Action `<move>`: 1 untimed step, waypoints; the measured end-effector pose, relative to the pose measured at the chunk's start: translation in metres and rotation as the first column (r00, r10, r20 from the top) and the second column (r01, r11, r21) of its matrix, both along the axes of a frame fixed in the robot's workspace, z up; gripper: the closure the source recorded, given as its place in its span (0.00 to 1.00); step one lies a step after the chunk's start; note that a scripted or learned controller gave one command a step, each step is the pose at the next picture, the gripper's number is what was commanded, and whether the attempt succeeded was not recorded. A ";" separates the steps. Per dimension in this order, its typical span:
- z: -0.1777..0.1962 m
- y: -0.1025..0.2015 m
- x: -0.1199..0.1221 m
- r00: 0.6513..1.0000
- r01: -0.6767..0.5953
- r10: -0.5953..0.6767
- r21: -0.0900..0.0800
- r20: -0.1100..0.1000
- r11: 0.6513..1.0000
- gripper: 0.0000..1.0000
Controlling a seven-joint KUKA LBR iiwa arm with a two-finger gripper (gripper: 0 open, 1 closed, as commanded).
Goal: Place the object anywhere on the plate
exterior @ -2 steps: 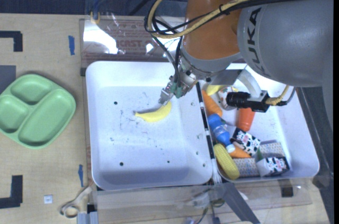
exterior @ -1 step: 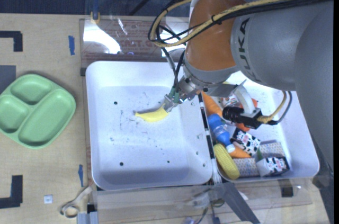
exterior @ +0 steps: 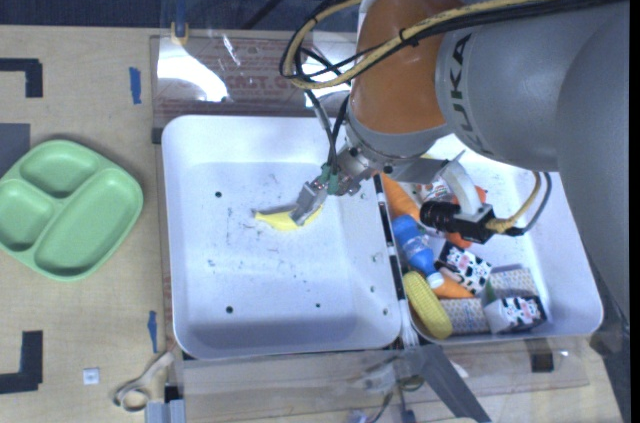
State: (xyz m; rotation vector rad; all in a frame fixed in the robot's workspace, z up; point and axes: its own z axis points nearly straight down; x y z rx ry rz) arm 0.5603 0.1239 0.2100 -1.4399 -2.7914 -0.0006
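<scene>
Camera view is taken up at right by the grey arm (exterior: 540,61) with its orange band (exterior: 400,61), reaching in over the wooden desk (exterior: 80,331). Two white bins are seen side by side: the left bin (exterior: 250,301) holds a yellow banana-like object (exterior: 283,220), while the right bin (exterior: 570,281) is crowded with toy foods, among them a corn cob (exterior: 427,304), a blue bottle (exterior: 414,245) and a carrot (exterior: 400,199). A green divided plate (exterior: 66,207) is set on the desk, well apart to the left of the bins. The pincer (exterior: 311,202) is lowered onto the yellow object's right end, touching it; whether its tips are spread or pressed together cannot be told.
</scene>
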 end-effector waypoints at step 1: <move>0.010 0.001 0.001 1.000 -0.002 0.002 0.001 0.003 1.000 1.00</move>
